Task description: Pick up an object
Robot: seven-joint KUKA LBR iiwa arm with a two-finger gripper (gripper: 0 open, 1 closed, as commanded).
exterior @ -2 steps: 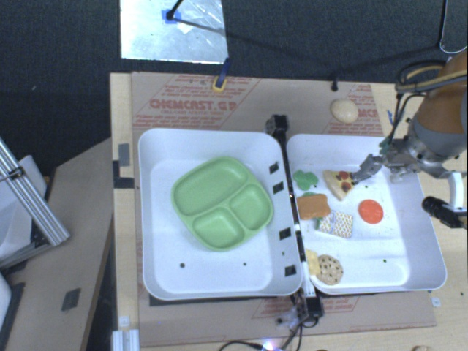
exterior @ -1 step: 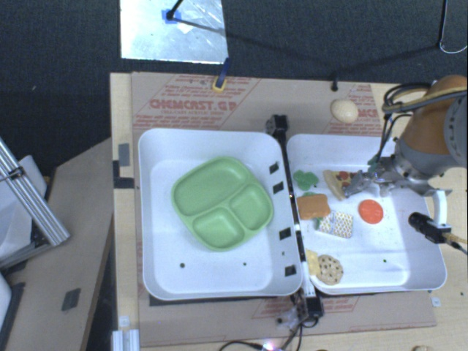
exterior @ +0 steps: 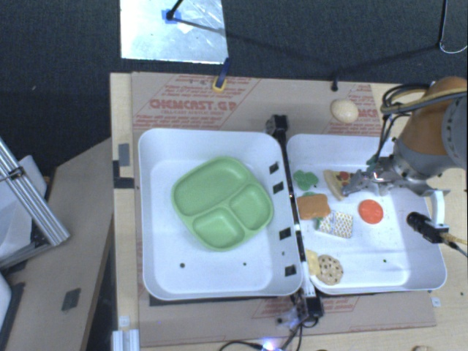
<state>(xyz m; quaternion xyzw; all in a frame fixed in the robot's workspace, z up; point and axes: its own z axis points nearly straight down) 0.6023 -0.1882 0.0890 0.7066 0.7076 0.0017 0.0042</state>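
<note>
The right bin (exterior: 420, 269) holds several toy foods: a green leaf piece (exterior: 306, 179), a pizza slice (exterior: 335, 183), a brown toast (exterior: 313, 207), a checkered cracker (exterior: 336, 225), a red round slice (exterior: 371, 211) and a chip cookie (exterior: 330, 269). My gripper (exterior: 354, 184) is low over the bin's upper middle. Its tip is right beside the pizza slice's right edge, above and left of the red slice. Nothing is visibly held.
The left bin (exterior: 157, 269) holds a green divided plate (exterior: 221, 202). A beige egg (exterior: 344, 110) lies on the cardboard behind the right bin. A small yellowish piece (exterior: 312, 257) sits by the cookie. The grey arm (exterior: 428, 141) comes in over the right bin's far right corner.
</note>
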